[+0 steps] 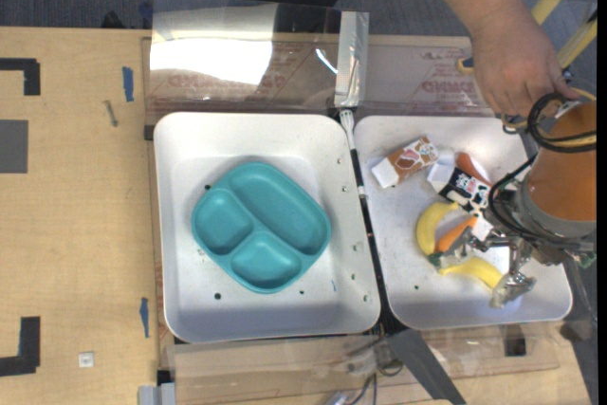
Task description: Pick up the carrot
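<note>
The carrot, small and orange with a green end, lies in the right bin against a yellow banana. My gripper hangs low over the bin just to the carrot's right, under the arm's orange band. Its two metal fingers stand apart: one fingertip almost touches the carrot's right end, the other sits near the bin's front right. Nothing is held between them. A second yellow piece lies under the gripper.
A brown and white carton and a red, black and white packet lie at the back of the right bin. The left bin holds a teal divided plate. A person's hand reaches in beside the arm at the back right.
</note>
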